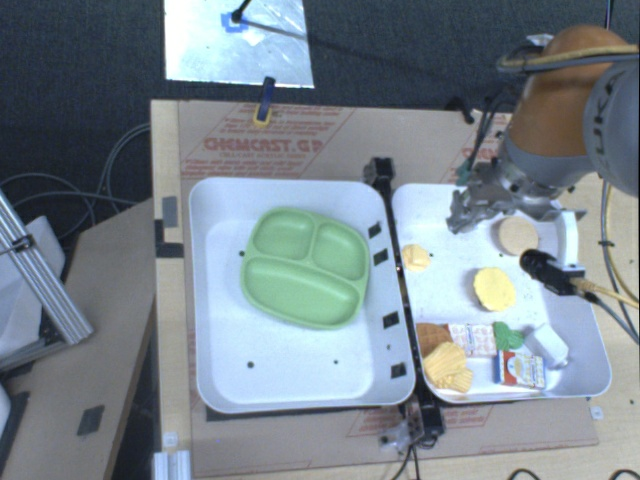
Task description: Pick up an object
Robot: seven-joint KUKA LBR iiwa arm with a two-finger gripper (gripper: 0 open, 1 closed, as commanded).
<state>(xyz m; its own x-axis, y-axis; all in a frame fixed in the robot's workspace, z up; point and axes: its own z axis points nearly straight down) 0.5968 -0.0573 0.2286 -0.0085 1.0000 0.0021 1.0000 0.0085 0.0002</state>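
- Two white bins sit side by side on the table (250,133).
- Left bin (215,298): green divided plate (305,268) at centre.
- Right bin (590,353): yellow round piece (494,288) central; tan disc (517,235) at 1 o'clock; milk carton (518,368) at 5 o'clock.
- Tool (468,211) at the right bin's 11 o'clock; finger state cannot be determined.

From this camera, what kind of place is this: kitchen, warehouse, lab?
Probably a robot lab bench set up for picking trials: two white bins on cardboard, a green divided tray, toy food like the yellow disc, loose cables and the arm's gripper.
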